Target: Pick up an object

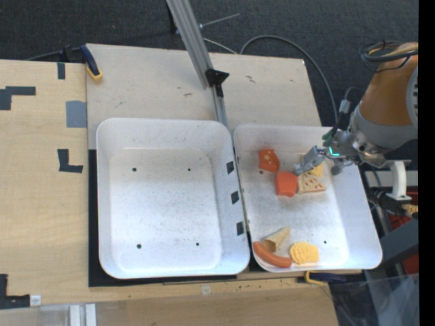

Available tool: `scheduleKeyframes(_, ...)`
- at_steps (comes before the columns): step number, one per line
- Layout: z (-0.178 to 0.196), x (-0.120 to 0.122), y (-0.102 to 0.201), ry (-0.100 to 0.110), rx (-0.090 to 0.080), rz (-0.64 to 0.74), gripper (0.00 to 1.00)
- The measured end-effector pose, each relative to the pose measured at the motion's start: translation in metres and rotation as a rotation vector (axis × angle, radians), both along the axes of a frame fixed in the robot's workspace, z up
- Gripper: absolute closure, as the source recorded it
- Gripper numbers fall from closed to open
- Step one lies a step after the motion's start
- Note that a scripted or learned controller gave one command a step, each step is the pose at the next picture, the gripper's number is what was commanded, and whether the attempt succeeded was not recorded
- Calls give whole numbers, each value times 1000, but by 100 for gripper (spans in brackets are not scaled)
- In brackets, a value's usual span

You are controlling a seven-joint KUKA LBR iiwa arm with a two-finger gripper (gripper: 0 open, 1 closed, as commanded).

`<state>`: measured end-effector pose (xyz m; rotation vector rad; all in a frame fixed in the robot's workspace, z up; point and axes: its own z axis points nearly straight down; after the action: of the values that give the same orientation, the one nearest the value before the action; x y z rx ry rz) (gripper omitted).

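The right bin (353, 229) holds several toy foods. A small red block (269, 159) lies near its upper left, and an orange-red cube (286, 184) sits a little below it. A tan waffle-like piece (312, 182) lies just right of that cube. At the bin's front edge are a tan cone (277, 237), a red sausage (270, 255) and a round yellow cookie (304, 252). My gripper (314, 160) reaches in from the right and hangs right over the waffle piece, fingers pointing down-left. I see nothing between them.
The left bin (163, 195) lies beside the right one, with black clips along the shared rim. A slanted metal pole (194, 39) rises from behind the bins. The arm's grey and orange body (384, 107) stands at the right edge.
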<state>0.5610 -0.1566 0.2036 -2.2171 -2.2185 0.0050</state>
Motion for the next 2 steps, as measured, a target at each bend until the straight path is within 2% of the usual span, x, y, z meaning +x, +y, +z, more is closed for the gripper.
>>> scheduleKeyframes(1, 2, 1, 0, -4, -1, 2, 0)
scheduleKeyframes(2, -41, 1, 1, 0, -1, 1, 0)
